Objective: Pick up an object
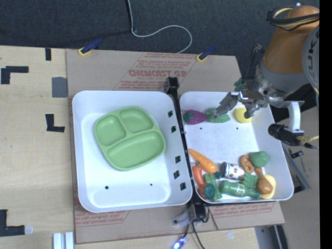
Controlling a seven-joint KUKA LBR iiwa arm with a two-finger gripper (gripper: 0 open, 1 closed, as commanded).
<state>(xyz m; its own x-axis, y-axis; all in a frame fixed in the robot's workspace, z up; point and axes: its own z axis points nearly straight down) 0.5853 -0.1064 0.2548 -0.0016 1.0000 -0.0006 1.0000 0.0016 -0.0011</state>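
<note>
My gripper [235, 111] hangs low over the back of the right bin [228, 139], fingers spread open with nothing clamped between them. A small yellow fruit [241, 114] lies just beside the right finger [249, 109]. The left finger [226, 105] points down toward a green leafy piece [218, 118] that lies against a purple eggplant [194, 116] at the bin's back left. Whether a finger touches the yellow fruit I cannot tell.
An orange carrot [203, 161] lies mid-bin. Several toys crowd the front right corner: a green bottle [236, 190], a white-labelled bottle [232, 171], a green pepper [259, 158], a doughnut [247, 165]. The left bin [85, 139] holds a green divided plate [130, 137].
</note>
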